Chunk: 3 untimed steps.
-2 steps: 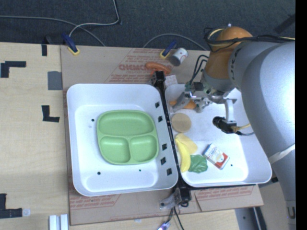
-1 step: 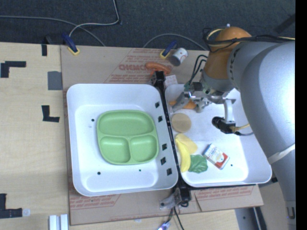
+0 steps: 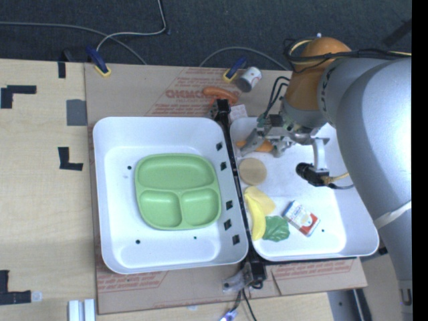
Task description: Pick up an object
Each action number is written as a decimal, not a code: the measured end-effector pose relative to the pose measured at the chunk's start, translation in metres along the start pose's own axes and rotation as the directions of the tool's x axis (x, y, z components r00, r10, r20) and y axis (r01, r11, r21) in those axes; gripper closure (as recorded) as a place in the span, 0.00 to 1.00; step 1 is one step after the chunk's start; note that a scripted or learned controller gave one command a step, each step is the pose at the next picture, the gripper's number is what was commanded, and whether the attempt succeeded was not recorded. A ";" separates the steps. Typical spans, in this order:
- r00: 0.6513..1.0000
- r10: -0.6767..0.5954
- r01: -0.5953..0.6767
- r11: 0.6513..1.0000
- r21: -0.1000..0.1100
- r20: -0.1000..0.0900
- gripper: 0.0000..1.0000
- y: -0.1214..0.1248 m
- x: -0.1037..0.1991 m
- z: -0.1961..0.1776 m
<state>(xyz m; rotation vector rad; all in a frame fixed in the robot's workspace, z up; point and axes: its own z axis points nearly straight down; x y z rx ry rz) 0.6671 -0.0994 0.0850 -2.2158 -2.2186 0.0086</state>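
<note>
This is a robotics lab or test cell rather than a home or kitchen. A large grey industrial arm with an orange band reaches over two shallow white bins set side by side on a cardboard sheet laid on a pale wood bench, with black tape marks stuck on the wood and blue clamps at the cardboard's far edge. Loose cables trail across dark carpet beyond the bench, and the bins hold test props: a green divided plate in one, small toy-like foods and a little packet in the other.
</note>
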 end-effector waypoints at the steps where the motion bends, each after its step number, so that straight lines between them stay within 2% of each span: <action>1: 1.000 0.001 -0.001 1.000 -0.010 0.003 0.00 -0.016 0.002 0.000; 2: 1.000 -0.001 0.001 1.000 0.004 -0.003 0.00 0.000 -0.003 0.000; 3: 1.000 0.001 -0.001 1.000 -0.003 0.002 0.00 0.000 0.004 0.000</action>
